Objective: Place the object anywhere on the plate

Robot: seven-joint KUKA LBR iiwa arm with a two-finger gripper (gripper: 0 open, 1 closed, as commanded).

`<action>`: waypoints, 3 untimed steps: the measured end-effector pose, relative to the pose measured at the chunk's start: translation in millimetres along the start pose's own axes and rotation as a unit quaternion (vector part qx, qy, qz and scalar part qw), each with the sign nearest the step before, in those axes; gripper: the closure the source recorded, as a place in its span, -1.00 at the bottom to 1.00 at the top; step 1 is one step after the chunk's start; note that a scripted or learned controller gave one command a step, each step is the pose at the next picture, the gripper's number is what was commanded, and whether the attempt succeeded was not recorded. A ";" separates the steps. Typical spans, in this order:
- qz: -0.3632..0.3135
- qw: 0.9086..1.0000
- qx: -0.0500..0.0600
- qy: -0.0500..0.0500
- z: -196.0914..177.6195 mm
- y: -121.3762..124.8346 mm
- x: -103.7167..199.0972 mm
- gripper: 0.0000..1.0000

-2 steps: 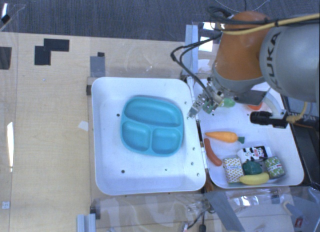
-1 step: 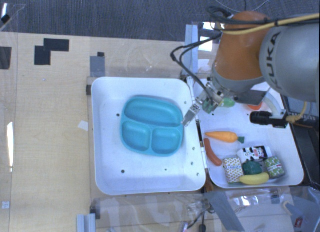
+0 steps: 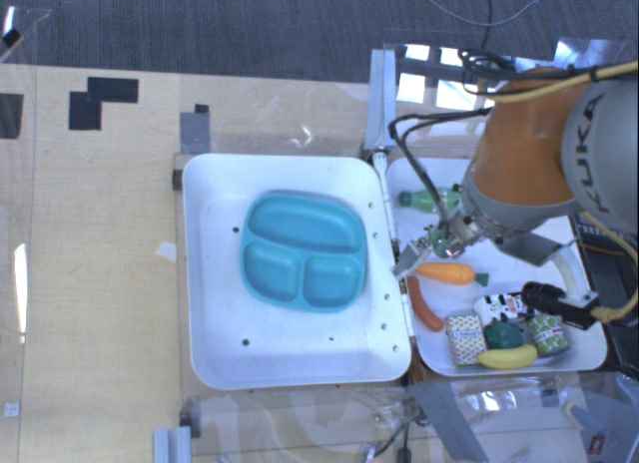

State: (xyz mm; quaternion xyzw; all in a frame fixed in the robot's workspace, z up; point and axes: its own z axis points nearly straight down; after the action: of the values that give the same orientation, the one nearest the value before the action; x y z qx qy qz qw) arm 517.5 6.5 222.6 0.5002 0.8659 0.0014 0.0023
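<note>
Gripper (image 3: 436,241) at right bin's (image 3: 589,356) left edge above carrot (image 3: 446,272); fingers unclear. Plate (image 3: 303,248) unobstructed.

Blue plate (image 3: 303,250) in white bin (image 3: 215,341). Orange carrot (image 3: 445,273), yellow banana (image 3: 507,357), green bottle (image 3: 427,199), tan counter (image 3: 90,281).

Count — two white bins (image 3: 200,281); one blue plate (image 3: 303,249); one carrot (image 3: 446,272), one banana (image 3: 507,357), one green bottle (image 3: 427,198), one sausage (image 3: 423,305) — other items unclear.
</note>
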 end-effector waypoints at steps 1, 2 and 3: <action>-0.003 1.000 -0.002 -0.001 -11.3 1.8 -0.4 1.00; -0.086 0.996 0.000 0.000 6.1 91.4 26.9 1.00; -0.086 0.996 0.000 0.000 5.9 91.4 26.9 -1.00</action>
State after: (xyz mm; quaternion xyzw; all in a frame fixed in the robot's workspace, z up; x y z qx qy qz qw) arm 583.3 75.5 217.1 0.4240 0.9057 0.0014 0.0023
